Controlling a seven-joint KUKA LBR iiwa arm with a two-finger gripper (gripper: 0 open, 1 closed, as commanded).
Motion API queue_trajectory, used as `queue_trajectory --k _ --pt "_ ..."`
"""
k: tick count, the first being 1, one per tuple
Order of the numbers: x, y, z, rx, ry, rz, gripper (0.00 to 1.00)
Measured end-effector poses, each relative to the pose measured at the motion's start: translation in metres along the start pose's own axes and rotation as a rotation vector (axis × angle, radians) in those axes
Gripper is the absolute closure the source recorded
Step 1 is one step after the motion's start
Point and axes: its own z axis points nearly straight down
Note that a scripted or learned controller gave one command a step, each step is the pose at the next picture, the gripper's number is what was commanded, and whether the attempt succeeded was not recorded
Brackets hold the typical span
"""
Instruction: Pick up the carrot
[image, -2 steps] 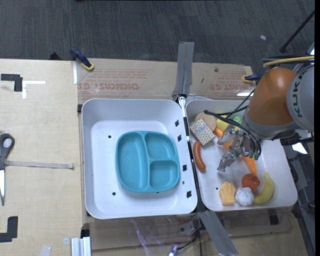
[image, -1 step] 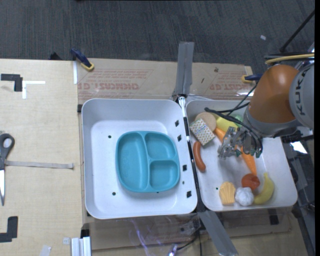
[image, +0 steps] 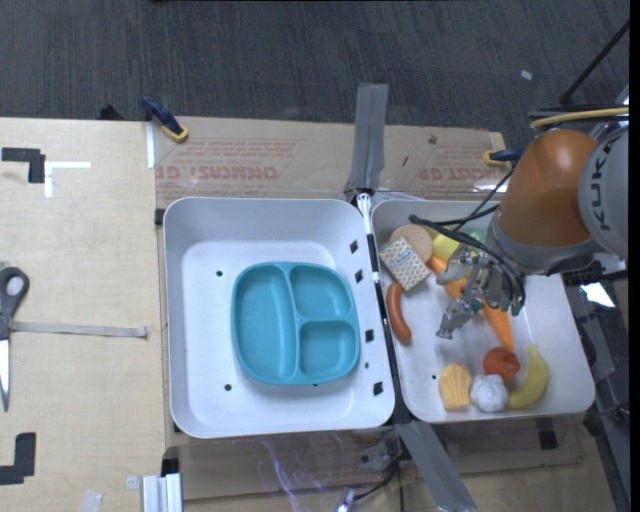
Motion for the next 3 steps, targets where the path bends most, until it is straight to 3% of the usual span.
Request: queue_trajectory --k 1,2,3 --pt "-0.002 0.001 -0.010 0.001 -0.006 -0.002 1.00" --pt "-0.002 0.001 -0.010 0.000 -0.005 -0.002 0.00" --pt "-0.004 0.001 -0.021 0.001 -0.012 -0.005 1.00"
